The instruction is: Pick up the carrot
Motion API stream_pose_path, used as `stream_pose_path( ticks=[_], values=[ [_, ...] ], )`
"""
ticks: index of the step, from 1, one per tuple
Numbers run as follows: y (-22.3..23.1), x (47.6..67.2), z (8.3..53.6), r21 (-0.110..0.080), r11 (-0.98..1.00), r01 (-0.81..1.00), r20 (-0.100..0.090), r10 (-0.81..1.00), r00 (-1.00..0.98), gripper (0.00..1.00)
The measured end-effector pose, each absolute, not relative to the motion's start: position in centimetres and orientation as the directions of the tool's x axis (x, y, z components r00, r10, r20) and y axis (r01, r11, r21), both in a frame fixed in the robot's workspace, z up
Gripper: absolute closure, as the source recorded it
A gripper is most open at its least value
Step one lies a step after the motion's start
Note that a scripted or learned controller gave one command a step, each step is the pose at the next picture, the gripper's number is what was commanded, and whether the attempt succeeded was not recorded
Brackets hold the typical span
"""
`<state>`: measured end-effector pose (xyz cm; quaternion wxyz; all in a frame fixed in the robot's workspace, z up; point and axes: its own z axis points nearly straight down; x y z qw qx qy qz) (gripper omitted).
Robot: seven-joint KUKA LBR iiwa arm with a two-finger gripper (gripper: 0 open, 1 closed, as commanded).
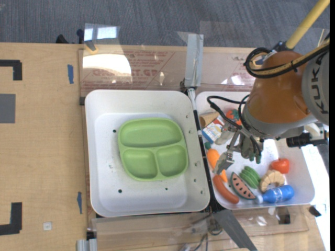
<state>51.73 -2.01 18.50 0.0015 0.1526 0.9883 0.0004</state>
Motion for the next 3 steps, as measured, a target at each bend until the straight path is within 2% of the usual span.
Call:
stream_pose_path(
  ticks=[1, 2, 3],
  values=[
    [-2.0, 51.7, 18.5, 0.001, 0.953, 0.302, -0.003, 0.302, -0.953, 0.0],
    [-1.4, 51.3, 18.5, 0.002, 0.904, 0.429, -0.002, 0.429, -0.904, 0.0],
    [-9.1, 52.7, 9.5, 0.003, 0.856, 0.517, -0.007, 0.517, -0.856, 0.0]
  ],
)
